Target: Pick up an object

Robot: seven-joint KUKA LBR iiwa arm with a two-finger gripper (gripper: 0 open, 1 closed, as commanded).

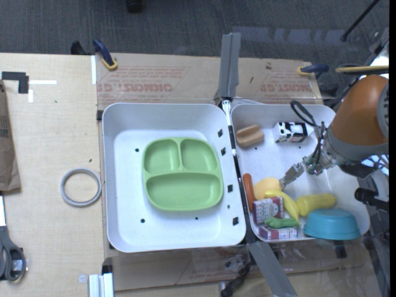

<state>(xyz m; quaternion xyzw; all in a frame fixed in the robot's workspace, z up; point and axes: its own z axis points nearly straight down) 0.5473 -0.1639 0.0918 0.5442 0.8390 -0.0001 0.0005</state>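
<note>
The gripper (289, 178) hangs low in the right bin (263, 113), its thin fingers (294, 173) close together with nothing visibly between them (how far apart they stand I cannot tell). Just below and left of the tips lie a yellow round object (267, 186), a banana (289, 204) and a small carton (266, 210). A blue bowl (331, 224) sits nearer the front corner. The left bin (117, 166) holds a green divided plate (182, 173).

Single fixed camera above the bench, angled down, both white bins (111, 166) in frame
</note>
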